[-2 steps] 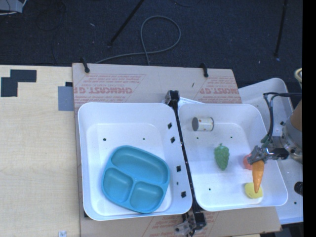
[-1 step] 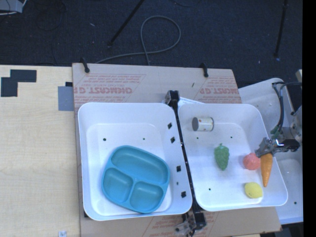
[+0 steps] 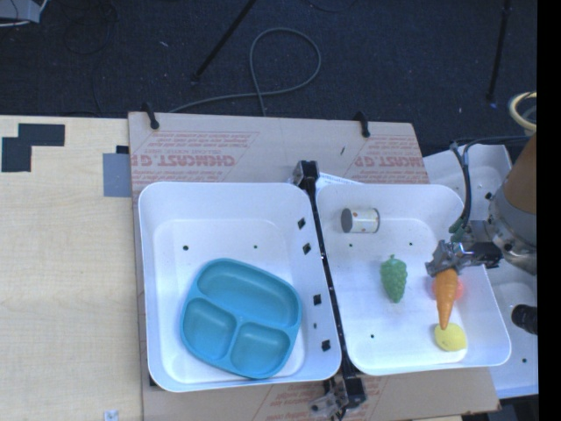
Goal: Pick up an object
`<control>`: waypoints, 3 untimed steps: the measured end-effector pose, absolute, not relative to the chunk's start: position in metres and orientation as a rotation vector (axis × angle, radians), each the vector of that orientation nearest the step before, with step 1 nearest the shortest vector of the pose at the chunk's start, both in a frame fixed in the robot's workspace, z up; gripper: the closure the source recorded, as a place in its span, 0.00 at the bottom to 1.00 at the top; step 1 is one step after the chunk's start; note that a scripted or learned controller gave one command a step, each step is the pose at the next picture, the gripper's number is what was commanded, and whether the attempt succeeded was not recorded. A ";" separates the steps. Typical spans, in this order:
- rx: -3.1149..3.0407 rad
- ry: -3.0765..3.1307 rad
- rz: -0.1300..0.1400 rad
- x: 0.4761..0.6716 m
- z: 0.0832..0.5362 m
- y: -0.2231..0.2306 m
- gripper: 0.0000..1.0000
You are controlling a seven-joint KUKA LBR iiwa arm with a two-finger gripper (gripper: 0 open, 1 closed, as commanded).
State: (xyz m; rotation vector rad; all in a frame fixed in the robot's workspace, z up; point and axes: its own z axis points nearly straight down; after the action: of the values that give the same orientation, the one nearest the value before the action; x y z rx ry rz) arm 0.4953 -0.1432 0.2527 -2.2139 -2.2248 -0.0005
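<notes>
In the right bin [image 3: 473,351] lie an orange toy carrot [image 3: 446,298], a green bunch of grapes [image 3: 394,279], a yellow lemon [image 3: 451,338] and a small grey-and-white cylinder [image 3: 360,220]. My gripper [image 3: 450,261] hangs over the bin's right side, directly at the carrot's wide upper end. The carrot points down toward the lemon, its tip almost touching it. Whether the gripper touches the carrot is hidden by the gripper's own body.
The left bin [image 3: 158,235] holds a blue divided plate [image 3: 241,317]. A black divider [image 3: 317,270] runs between the bins. The arm enters from the right, over the right bin's rim. Cardboard [image 3: 263,152] lies under both bins, with a wooden bench top [image 3: 61,279] to the left.
</notes>
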 end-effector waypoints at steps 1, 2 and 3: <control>-2.212 -2.225 0.001 0.496 0.256 -0.085 1.00; -2.212 -2.224 0.002 0.493 0.260 -0.033 1.00; -2.213 -2.221 0.005 0.494 0.255 0.010 1.00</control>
State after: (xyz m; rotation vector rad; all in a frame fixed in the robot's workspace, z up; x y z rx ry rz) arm 0.4938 0.0101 0.2550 -2.2133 -2.2215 0.0045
